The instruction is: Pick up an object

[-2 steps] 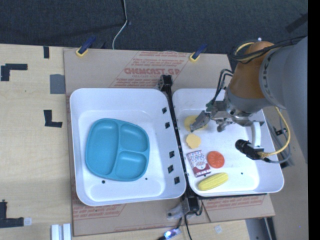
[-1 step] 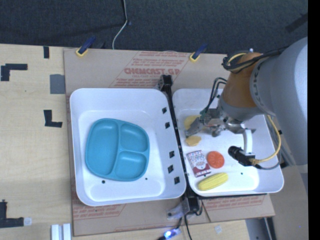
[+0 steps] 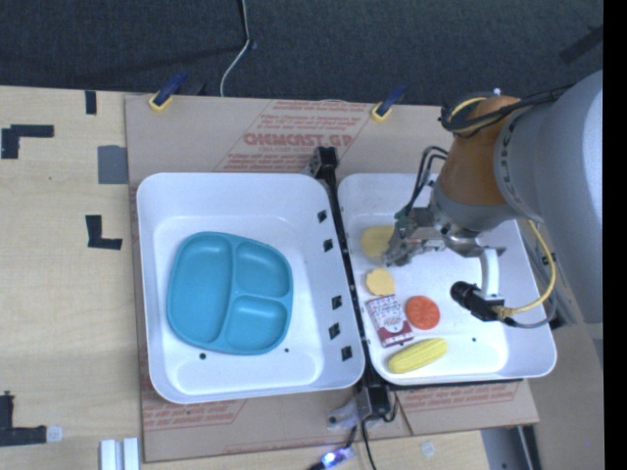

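2 bins (image 3: 157, 204), arm over the right one.
Left bin: blue tray (image 3: 230, 292). Right bin: yellow disc (image 3: 375, 241), small yellow disc (image 3: 380, 282), red packet (image 3: 389, 320), corn (image 3: 417, 354), red disc (image 3: 422, 311). Gripper (image 3: 401, 248) just beside the yellow disc; its grip state cannot be told.

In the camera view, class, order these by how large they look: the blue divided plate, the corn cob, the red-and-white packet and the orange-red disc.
1. blue divided plate, by far the largest.
2. and 3. corn cob and red-and-white packet: too alike to rank.
4. orange-red disc, smallest.
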Robot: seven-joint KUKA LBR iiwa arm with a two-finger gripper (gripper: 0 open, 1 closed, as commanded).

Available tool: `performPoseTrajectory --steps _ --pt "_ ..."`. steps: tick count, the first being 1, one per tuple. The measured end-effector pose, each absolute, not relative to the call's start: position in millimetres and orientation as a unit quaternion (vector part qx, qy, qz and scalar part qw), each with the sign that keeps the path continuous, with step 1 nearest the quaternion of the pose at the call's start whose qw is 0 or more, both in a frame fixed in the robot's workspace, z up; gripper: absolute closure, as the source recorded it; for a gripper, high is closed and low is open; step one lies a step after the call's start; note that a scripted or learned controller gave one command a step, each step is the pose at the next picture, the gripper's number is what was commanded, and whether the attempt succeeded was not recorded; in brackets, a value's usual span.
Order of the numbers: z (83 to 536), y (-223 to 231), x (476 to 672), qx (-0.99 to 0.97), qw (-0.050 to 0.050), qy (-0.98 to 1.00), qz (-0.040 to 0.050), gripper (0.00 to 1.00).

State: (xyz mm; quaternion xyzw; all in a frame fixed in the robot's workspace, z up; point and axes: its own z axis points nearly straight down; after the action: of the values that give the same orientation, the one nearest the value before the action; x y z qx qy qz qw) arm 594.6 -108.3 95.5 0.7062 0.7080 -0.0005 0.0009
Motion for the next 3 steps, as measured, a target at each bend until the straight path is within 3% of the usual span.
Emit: performPoseTrajectory --steps 2,3 --pt "203 -104 586.6 0.707 0.001 0.708 0.0010 1.00" --pt "217 -54 571.1 0.705 -0.001 0.709 0.0000 1.00"
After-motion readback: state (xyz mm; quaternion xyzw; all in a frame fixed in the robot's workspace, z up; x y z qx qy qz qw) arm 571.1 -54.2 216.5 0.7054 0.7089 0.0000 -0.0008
